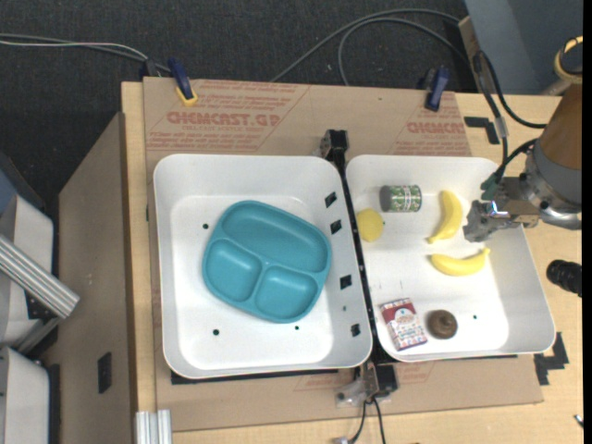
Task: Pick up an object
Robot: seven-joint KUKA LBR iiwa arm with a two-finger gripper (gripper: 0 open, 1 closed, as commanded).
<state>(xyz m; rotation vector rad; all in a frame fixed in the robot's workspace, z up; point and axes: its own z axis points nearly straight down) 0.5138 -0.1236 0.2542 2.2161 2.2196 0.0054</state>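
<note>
Gripper (487,218) at right side of right bin (523,336), between upper banana (448,216) and lower banana (460,264); open or closed state not discernible, no object seen held. Likely risks: curved skin slipping or rolling aside on closure; descent landing in the gap between both fruits; contact with the bin wall nearby. Can (400,198) and lemon (370,225) well clear to the left; box (402,325) and brown disc (443,323) at front. Teal plate (266,260) in left bin (171,276), no obstruction.

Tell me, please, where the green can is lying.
The green can lies on its side near the right bin's far edge, between a yellow lemon and a banana.
</note>
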